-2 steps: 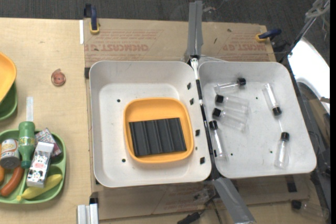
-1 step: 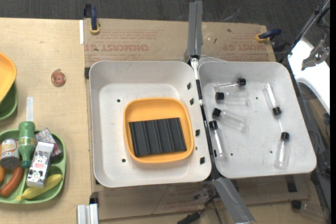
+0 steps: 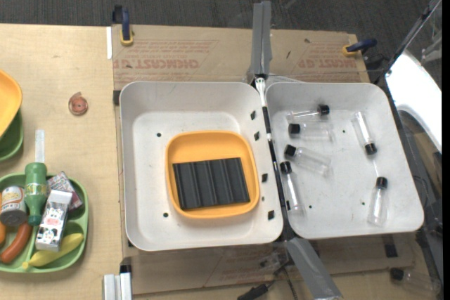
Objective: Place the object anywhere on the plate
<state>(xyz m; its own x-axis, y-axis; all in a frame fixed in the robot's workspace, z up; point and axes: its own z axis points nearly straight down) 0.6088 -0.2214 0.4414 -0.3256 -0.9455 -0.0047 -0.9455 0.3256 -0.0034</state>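
Orange plate (image 3: 211,144) holds black ridged block (image 3: 211,183), left bin (image 3: 140,151); vials (image 3: 309,161) right bin (image 3: 401,214).

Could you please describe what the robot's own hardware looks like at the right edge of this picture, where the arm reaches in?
Beside the right-hand shallow white bin lies a smooth white curved panel, glossy and unmarked. Thin dark struts cross above it. I cannot tell whether either belongs to the arm, and I can make out no cables or lettering there.
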